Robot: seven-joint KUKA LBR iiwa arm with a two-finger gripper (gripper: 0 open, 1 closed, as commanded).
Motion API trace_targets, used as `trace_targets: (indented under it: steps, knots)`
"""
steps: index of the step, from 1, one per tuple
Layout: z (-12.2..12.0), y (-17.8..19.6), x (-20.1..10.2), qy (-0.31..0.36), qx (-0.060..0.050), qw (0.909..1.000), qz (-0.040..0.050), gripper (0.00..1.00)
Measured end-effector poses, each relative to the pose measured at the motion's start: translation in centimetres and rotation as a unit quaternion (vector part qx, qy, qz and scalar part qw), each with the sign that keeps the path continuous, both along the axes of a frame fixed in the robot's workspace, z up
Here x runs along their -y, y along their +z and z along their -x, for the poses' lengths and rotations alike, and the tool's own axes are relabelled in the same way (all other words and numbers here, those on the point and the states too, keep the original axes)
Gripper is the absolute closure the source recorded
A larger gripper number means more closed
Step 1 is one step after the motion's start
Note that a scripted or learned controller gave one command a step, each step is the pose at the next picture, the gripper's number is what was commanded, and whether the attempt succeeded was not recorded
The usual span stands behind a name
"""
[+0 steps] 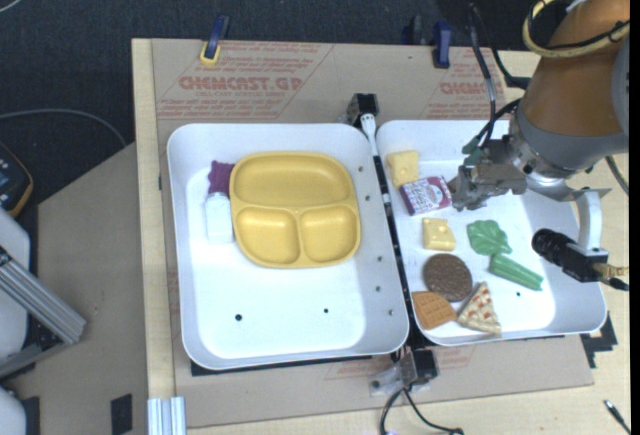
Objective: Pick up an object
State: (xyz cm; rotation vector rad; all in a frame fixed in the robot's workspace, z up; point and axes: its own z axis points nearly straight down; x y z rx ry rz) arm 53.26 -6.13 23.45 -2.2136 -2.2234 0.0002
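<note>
gripper point(478, 185) low in right bin point(560, 318), finger state unclear | pouch point(425, 194) just left of it, near cheese point(438, 234) | risk: crowded items, may nudge pouch or miss

The gripper point(478, 185) hangs low over the right bin point(560, 308), just right of the maroon packet point(425, 194). Above that packet lies a pale yellow cheese wedge point(404, 166); below it sit a yellow block point(438, 234), a brown round cookie point(447, 275), a cracker point(433, 309) and a pizza slice point(481, 310). Right of the packet lie two green pieces point(500, 251). Left of it, in the left bin point(280, 318), rests a yellow divided plate point(295, 207).
</note>
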Motion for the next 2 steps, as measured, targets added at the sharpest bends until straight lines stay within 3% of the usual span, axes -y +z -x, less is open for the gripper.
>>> trace_targets:
  steps: [1, 2]
  knots:
    - [-1.1, -0.5, 0.4, -0.001, 0.002, 1.0, 0.0016, 1.0]
    - [0.3, -1.5, 1.3, -0.003, 0.0, 1.0, 0.0012, 1.0]
